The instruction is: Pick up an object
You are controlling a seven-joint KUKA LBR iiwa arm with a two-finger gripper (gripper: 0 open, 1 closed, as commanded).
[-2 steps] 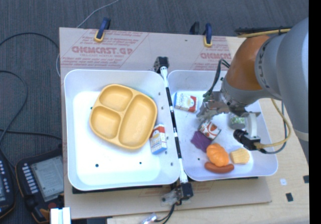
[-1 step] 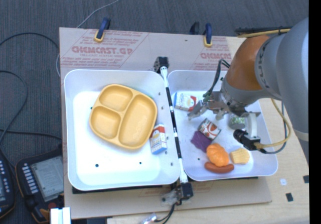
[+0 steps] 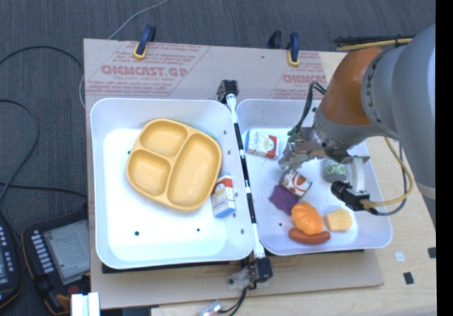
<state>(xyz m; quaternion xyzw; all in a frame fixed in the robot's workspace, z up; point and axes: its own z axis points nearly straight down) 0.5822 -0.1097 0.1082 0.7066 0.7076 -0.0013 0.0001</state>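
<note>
1. So, the gripper (image 3: pixel 296 159) hangs low in the right bin (image 3: pixel 379 237), just above a small red and white can (image 3: pixel 295 182).
2. Whether the claw is clenched cannot be told.
3. Nothing looks lifted yet; the can sits by a purple piece (image 3: pixel 282 199) and an orange toy (image 3: pixel 307 217).

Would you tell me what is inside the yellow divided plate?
The yellow divided plate in the left bin shows three bare compartments; a small carton leans at its edge, outside it.
</note>
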